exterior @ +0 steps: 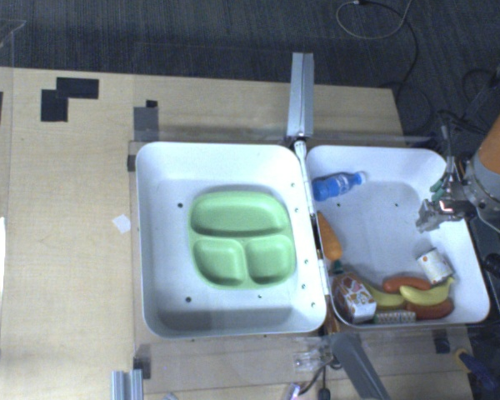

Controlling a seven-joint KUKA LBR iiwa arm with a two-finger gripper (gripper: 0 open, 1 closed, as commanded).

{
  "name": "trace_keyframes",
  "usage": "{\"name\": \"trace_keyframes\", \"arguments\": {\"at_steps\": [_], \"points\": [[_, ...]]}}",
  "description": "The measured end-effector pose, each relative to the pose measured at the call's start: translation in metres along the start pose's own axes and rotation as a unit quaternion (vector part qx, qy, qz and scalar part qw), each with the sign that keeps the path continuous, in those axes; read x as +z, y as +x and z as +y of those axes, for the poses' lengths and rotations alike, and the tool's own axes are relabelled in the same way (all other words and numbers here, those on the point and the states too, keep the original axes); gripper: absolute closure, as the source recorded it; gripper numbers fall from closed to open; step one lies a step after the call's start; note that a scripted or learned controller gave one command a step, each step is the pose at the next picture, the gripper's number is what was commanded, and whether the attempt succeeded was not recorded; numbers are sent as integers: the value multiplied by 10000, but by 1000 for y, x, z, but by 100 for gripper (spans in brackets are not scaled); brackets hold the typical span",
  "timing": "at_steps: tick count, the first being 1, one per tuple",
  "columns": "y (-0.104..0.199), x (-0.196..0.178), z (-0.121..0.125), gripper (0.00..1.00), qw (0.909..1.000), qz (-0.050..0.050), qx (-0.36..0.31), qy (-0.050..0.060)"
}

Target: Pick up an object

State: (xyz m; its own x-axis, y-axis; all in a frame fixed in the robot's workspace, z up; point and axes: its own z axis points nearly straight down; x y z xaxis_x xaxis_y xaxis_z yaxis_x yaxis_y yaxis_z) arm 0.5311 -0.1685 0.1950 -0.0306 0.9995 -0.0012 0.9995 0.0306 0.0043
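The right bin (383, 215) holds several objects. A blue bottle (337, 185) lies near its far left corner. An orange item (329, 242) rests against the left wall. A brown snack packet (355, 297) sits in the near left corner. A yellow banana (423, 293) lies between two red sausage-like pieces (427, 310) along the near wall. A small white can (435, 265) sits just behind them. My gripper (437, 211) hangs over the bin's right side, a little behind the white can, with nothing seen in it.
The left bin (162, 223) carries a green divided tray (240, 237) in its middle. A metal rail (301, 98) runs back from the wall between the bins. Cables lie on the dark floor behind the bench.
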Motion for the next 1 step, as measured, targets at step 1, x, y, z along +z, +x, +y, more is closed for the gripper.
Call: {"name": "trace_keyframes", "arguments": {"at_steps": [1], "points": [[26,-105,14,100,9992,-3,390,-9]]}}
